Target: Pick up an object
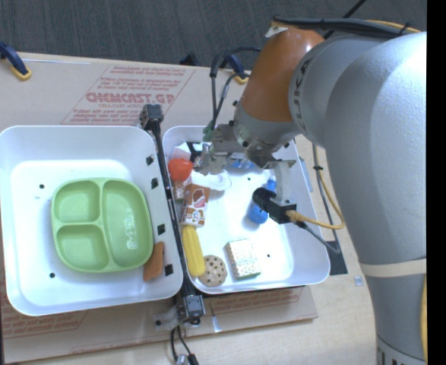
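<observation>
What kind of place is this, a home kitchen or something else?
Probably a robotics lab bench, not a kitchen: an industrial arm reaches over two white bins, one with toy foods like corn, on a cable-strewn cardboard sheet.

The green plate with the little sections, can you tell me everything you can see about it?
The green plate is pale green, looks like smooth plastic, and has rounded corners. Raised ridges split it into three compartments: two on its left side and one longer one on its right. Nothing lies in any of them. It sits flat, turned a bit askew, on the floor of the left bin. A small orange-brown piece lies right at its lower right corner; I cannot tell if they touch.
</observation>
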Controlling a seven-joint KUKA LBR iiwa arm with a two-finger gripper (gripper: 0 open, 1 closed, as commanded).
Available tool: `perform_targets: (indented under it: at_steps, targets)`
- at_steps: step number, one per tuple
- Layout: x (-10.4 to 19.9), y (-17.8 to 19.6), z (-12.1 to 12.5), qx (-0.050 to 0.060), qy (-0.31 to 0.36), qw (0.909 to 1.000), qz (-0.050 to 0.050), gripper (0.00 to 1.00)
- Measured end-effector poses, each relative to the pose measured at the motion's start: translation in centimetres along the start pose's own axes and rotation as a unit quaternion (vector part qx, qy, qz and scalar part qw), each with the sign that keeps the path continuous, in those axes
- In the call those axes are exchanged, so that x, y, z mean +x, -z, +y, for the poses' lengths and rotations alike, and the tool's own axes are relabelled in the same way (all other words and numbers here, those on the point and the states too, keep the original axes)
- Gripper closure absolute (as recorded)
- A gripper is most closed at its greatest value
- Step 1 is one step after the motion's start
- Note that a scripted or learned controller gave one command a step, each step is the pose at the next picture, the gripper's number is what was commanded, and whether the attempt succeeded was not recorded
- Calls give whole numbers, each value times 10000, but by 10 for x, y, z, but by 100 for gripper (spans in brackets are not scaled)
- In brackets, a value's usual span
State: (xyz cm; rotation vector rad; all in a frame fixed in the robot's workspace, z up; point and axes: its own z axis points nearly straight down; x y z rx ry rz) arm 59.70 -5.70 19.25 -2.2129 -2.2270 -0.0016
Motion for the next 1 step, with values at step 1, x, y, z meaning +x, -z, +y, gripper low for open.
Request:
perform_targets:
  at_steps: [1]
  targets:
    - [-34,-1,-24,14,-15,10000,-4,100]
